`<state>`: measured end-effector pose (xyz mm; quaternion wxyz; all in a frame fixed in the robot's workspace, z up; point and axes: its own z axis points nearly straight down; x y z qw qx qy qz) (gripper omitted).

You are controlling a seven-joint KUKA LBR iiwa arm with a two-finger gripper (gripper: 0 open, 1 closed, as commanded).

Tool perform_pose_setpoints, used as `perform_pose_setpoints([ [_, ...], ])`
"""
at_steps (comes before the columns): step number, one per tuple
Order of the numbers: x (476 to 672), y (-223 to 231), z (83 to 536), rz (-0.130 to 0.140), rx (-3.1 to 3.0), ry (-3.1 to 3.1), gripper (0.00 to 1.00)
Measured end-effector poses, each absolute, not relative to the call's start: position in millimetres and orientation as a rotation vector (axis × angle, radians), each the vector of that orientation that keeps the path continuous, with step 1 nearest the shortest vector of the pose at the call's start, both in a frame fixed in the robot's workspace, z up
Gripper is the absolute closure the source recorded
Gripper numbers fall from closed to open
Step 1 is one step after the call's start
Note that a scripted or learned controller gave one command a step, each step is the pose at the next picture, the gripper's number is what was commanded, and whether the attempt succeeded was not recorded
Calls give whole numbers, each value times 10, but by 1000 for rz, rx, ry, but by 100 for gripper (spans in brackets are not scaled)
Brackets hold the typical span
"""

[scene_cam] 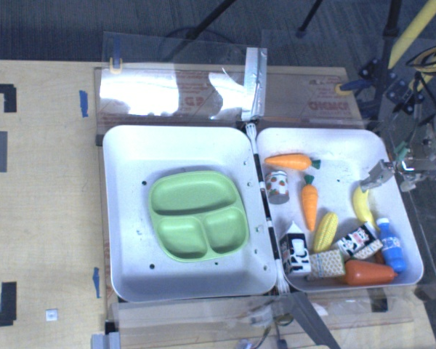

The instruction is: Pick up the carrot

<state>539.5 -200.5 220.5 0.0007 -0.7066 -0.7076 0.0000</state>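
Presently listed, right bin [334, 142]: two carrots. One carrot [291, 162] lies crosswise near the far wall, green tip toward the right. A second carrot [309, 204] lies lengthwise just below it, green top pointing away from the camera, with its orange tip beside the corn [325, 230]. A small can [277, 185] stands left of the second carrot, by the bin's left wall. A banana [362, 206] lies right of the corn. A blue bottle [391, 247] rests against the right wall. A red-orange vegetable [367, 271] sits at the near edge, with a black-and-white carton [296, 254], a tan block [325, 264] and a black-and-white packet [358, 241] clustered beside it. Left bin [131, 195]: one green divided tray [198, 214], centred. Gripper [381, 174]: at the right bin's right rim, above the banana, well apart from both carrots; nothing seen between its fingers, and how far they are spread cannot be told.
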Motion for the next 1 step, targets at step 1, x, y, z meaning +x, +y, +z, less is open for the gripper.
perform_pose_setpoints([
  [1, 5062, -1949, 3751, 0, -2322, -2120, 0],
])
